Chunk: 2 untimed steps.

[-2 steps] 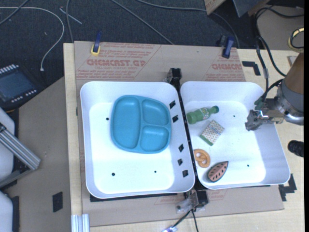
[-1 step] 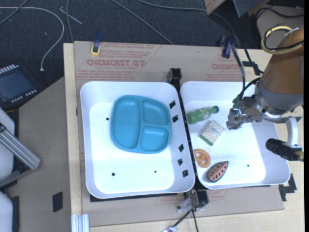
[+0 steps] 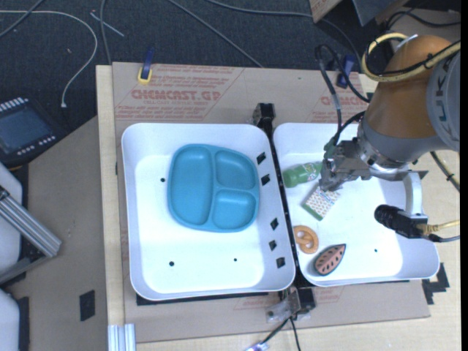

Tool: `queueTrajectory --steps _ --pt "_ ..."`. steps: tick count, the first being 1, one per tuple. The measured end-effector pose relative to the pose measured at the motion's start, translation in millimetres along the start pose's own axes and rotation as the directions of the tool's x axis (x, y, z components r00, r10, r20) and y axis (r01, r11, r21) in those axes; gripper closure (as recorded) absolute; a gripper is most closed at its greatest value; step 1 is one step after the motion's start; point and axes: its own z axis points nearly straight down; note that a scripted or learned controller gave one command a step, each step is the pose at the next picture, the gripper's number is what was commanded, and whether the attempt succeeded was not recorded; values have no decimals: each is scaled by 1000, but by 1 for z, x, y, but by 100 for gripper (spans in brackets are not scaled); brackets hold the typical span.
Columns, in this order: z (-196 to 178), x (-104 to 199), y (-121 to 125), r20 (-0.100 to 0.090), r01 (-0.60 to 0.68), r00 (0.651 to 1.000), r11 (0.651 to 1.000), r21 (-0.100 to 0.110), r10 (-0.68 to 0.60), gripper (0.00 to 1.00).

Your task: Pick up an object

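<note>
Lying nearest the lens by the right bin's [image 3: 417,269] front edge, a brown leaf-shaped piece [image 3: 330,259] and a pretzel [image 3: 305,238] are waiting while the gripper [image 3: 334,177], its jaw state impossible to tell, is hovering over a speckled green-and-white packet [image 3: 318,202]; being flat, it is likely risking a slip.

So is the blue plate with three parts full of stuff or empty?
Empty. The blue divided plastic plate lies flat in the left white bin, and all three of its compartments show bare blue, with nothing resting in them.
</note>
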Motion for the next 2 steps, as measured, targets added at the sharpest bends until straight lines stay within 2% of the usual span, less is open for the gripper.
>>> queueTrajectory --steps 2 --pt "5 97 50 1 -1 1000 1000 -2 1 100"
